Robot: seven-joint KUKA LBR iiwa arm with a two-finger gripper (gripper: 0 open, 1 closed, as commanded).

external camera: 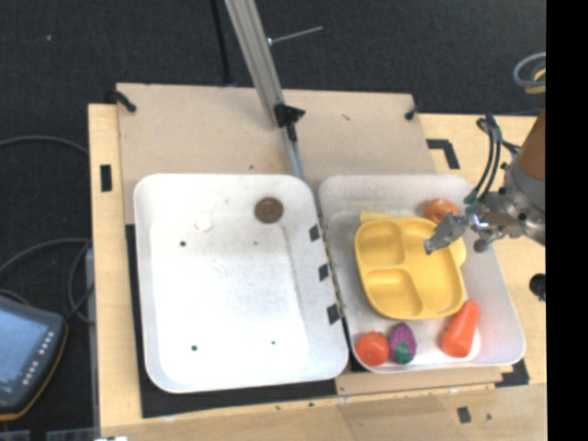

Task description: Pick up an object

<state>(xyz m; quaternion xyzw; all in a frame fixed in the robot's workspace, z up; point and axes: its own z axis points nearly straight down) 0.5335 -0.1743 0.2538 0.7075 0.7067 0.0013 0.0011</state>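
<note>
In the right bin lies a yellow divided plate. Along that bin's front edge sit a red tomato, a purple toy and an orange carrot. An orange object rests at the back right, just behind the plate. A brown disc lies near the back of the left bin. My gripper hangs over the plate's right rim, beside the orange object, its fingers apart with nothing between them.
A slanted aluminium pole rises behind the bins. The arm's wrist and cables come in from the right. A tablet lies off the bench at the lower left.
</note>
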